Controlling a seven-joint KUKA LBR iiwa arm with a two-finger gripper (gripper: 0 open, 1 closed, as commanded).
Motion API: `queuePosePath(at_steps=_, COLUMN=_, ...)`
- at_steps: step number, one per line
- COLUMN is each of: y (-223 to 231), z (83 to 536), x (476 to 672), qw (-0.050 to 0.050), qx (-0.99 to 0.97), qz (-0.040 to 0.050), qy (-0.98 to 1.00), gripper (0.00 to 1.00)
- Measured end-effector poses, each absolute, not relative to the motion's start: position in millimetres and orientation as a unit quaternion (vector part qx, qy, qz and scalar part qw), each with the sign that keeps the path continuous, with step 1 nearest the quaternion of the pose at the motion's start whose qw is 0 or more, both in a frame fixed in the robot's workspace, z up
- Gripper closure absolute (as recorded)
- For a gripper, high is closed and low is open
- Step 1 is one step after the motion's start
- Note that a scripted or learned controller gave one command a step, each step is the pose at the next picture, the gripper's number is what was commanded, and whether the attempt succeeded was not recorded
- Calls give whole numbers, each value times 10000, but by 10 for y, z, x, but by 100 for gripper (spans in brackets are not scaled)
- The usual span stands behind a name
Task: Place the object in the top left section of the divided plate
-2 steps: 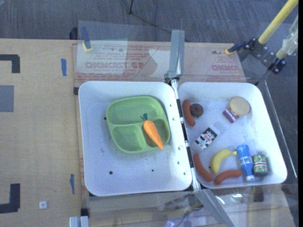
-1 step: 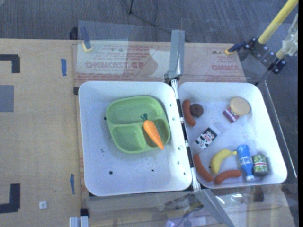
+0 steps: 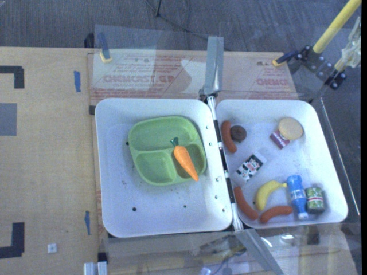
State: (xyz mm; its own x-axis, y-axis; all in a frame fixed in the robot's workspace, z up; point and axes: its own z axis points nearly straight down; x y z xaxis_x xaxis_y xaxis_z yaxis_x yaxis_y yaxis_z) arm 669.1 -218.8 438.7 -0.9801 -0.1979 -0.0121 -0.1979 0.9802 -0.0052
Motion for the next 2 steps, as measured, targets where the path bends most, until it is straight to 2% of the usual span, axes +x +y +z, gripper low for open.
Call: queuePosePath(at_steps=2, y=-2190, z=4388, x=6690, qw=66, qx=-2023, qz=-18, qy=9793, gripper=100)
